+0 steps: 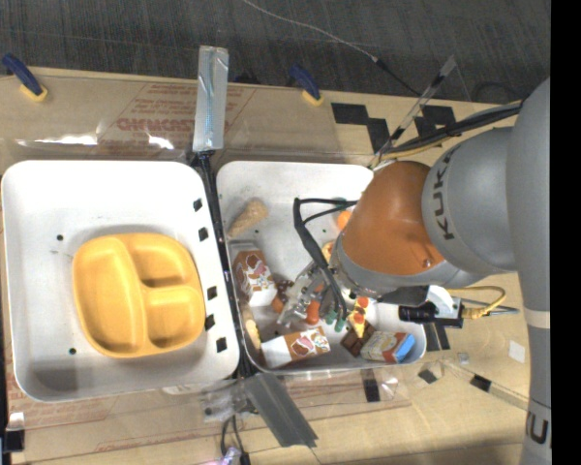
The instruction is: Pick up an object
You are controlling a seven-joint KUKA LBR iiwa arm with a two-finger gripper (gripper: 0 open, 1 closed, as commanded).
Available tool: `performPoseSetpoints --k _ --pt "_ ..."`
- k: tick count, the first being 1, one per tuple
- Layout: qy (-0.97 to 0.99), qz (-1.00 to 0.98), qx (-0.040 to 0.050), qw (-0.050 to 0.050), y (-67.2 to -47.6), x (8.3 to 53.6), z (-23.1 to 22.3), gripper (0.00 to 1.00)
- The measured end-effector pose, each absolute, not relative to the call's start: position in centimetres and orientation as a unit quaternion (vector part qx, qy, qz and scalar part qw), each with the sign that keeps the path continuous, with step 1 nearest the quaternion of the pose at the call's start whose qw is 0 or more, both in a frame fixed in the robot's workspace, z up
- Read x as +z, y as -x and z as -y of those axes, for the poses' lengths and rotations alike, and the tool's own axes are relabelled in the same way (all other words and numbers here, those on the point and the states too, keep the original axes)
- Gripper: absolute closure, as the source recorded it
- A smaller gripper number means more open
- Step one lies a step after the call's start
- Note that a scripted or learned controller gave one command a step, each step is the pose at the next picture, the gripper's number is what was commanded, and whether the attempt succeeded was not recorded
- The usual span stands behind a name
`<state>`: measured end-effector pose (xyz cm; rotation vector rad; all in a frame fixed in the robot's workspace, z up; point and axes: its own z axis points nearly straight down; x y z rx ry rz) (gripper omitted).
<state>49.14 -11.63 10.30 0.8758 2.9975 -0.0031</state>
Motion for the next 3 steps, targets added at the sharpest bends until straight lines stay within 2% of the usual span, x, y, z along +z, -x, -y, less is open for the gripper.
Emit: performPoseSetpoints --k 1,2,3 --pt "-0.242 -0.970 0.0006 0.005 -50.5 26.7 7.1 1.00" --pt "-0.339 -0.941 -0.0008 -0.003 -48.8 23.0 10.0 1.00" --pt "-0.335 -0.942 -0.0011 -0.004 -49.0 23.9 9.9 1.00"
